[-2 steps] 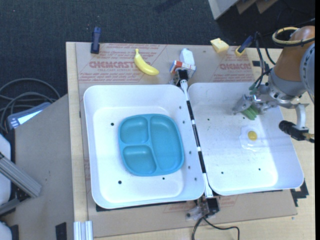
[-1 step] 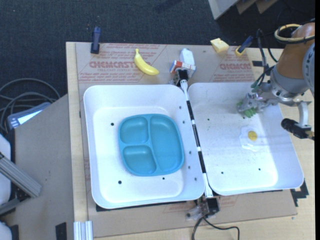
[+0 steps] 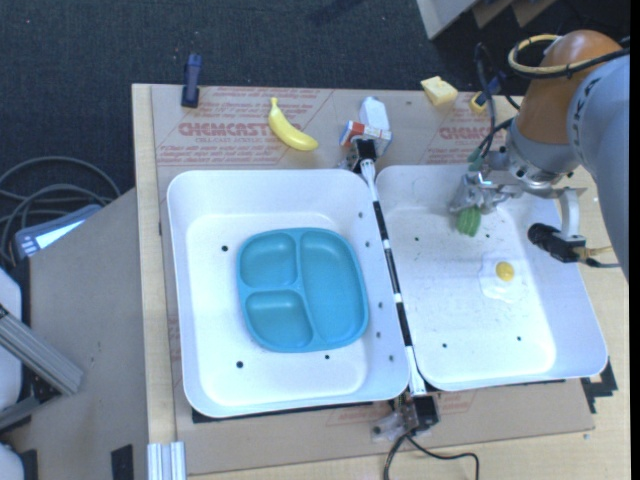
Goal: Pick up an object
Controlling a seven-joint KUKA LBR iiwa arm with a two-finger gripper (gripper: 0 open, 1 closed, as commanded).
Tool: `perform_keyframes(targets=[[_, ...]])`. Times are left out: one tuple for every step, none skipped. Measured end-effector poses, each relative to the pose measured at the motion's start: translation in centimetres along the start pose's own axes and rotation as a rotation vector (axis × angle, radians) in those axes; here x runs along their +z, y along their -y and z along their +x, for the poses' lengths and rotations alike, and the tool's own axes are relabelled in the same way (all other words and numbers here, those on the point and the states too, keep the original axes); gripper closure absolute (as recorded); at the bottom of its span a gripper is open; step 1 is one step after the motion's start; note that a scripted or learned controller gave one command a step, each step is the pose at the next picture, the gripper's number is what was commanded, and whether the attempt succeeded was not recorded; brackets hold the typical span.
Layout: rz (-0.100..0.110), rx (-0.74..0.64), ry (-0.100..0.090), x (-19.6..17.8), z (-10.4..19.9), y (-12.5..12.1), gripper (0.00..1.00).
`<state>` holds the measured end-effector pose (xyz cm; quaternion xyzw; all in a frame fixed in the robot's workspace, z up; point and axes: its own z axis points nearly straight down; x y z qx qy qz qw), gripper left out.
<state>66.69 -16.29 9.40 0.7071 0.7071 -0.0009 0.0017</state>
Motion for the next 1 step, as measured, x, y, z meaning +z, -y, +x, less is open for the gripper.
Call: perform_keyframes(targets=[[0.000,-0.002,-0.005,-9.23,7.74,5.46,1.00]])
